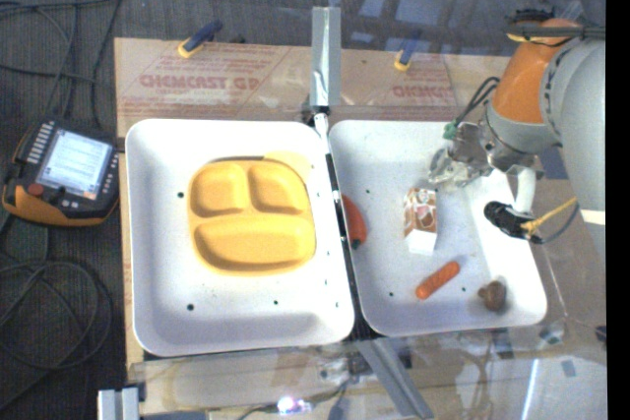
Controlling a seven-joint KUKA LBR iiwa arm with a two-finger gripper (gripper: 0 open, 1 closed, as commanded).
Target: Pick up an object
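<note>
2 bins (pixel 167 310) smooth white plastic; yellow tray (pixel 254 216) matt plastic; bench (pixel 148 84) cardboard.

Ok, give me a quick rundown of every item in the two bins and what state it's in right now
Yellow tray: flat in left bin, compartments bare.
Small carton: lying down, right bin.
Carrot: lying flat, front of right bin.
Red sausage: against right bin's left wall.
Brown lump: front right corner.
Gripper: above right bin, holding nothing.
</note>
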